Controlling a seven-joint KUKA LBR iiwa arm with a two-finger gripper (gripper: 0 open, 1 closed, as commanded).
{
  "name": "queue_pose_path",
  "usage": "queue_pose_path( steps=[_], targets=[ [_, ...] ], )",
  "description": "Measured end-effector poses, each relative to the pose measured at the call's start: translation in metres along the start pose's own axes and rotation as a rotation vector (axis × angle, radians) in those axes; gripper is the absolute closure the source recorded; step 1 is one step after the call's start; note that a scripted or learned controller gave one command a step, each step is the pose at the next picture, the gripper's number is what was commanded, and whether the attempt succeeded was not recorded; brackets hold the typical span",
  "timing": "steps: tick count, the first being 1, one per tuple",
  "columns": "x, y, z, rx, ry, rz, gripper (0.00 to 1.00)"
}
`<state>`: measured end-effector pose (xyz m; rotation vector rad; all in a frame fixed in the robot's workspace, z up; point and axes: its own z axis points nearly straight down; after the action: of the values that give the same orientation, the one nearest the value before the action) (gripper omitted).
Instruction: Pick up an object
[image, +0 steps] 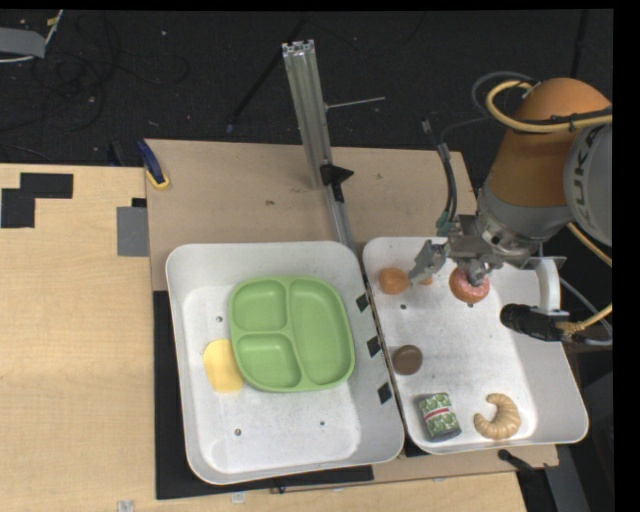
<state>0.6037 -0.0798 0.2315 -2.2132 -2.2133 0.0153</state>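
The right bin (545, 395) holds several small objects. A pink frosted donut (469, 288) lies near its back edge, and my gripper (458, 266) hangs right over it, at or just above its top. An orange ball-like piece (393, 281) rests to the left of the gripper, close to the bin's back left corner. A brown round piece (406, 359) sits by the left wall. A green can (437, 416) and a tan croissant (499, 416) lie side by side at the front.
The left bin (270, 450) carries a green divided plate (292, 333) with a yellow piece (221, 366) at its left. A metal post (312, 120) rises behind the two bins. Black clips (374, 345) mark the seam between them. Cables loop from the arm at right.
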Motion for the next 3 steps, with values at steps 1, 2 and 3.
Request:
queue_pose_path(
  steps=[1, 2, 3],
  targets=[
    [0.000, 0.002, -0.007, -0.014, -0.001, -0.002, 0.00],
    [0.007, -0.005, 0.045, -0.006, 0.000, 0.002, 0.00],
    [-0.001, -0.012, 0.102, -0.006, -0.001, 0.001, 0.00]
  ],
)
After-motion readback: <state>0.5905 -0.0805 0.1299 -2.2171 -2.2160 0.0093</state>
